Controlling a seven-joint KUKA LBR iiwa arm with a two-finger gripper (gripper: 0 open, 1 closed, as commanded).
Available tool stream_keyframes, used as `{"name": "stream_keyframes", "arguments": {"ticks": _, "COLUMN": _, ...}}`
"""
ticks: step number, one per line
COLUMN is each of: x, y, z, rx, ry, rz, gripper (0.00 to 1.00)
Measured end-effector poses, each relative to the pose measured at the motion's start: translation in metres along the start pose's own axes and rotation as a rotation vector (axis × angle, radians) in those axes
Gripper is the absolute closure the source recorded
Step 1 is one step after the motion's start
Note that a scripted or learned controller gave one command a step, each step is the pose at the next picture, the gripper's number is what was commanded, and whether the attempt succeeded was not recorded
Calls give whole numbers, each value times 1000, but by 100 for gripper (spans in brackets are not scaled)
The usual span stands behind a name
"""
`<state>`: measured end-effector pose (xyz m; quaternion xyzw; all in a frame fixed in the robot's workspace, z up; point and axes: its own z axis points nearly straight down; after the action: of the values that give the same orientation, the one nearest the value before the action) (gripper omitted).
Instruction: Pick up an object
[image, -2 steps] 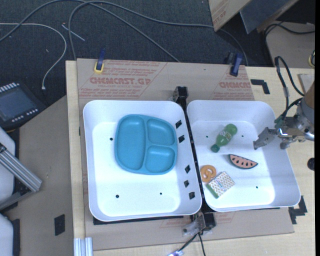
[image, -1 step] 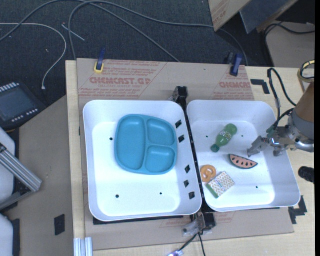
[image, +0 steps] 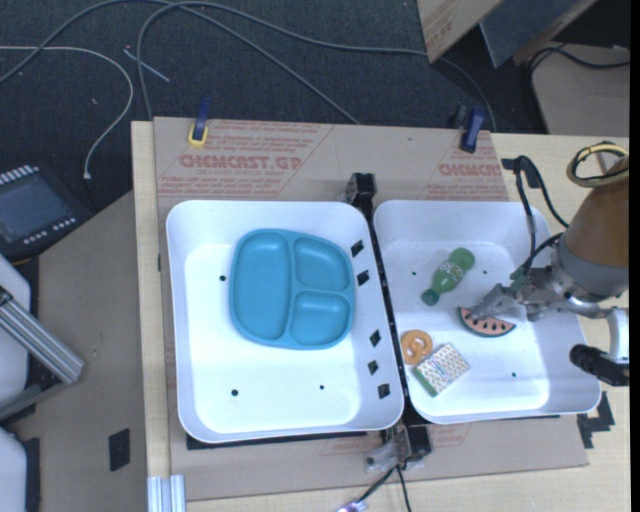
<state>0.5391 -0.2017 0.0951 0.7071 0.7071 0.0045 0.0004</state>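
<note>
**Desk:** Where's the gripper (image: 497, 300) now?

**Me:** I have it low in the right bin (image: 520, 390), right beside the watermelon slice (image: 487, 323), at the slice's upper right edge. The grey fingers point left toward it. I can't tell from this angle whether they're open or closed, and I see nothing held between them.

**Desk:** What else is in there?

**Me:** A green bottle (image: 447, 275) lies tilted just beyond the slice. A pretzel (image: 416, 345) and a small checked packet (image: 442, 368) sit nearer me, to the left. The blue divided plate (image: 292, 288) is alone in the left bin (image: 270, 400).

**Desk:** What worries you?

**Me:** I reckon the slice is thin and flat, so the fingers could skate over it or shove it left instead of closing round it. Coming in off-centre, as it looks to be, might pinch just the rind and let it drop. The bottle is close enough to get knocked and roll.
</note>
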Motion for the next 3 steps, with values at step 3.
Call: {"name": "stream_keyframes", "arguments": {"ticks": 3, "x": -5, "y": 2, "z": -117, "rx": 1, "ry": -8, "rz": -2, "gripper": 100}}
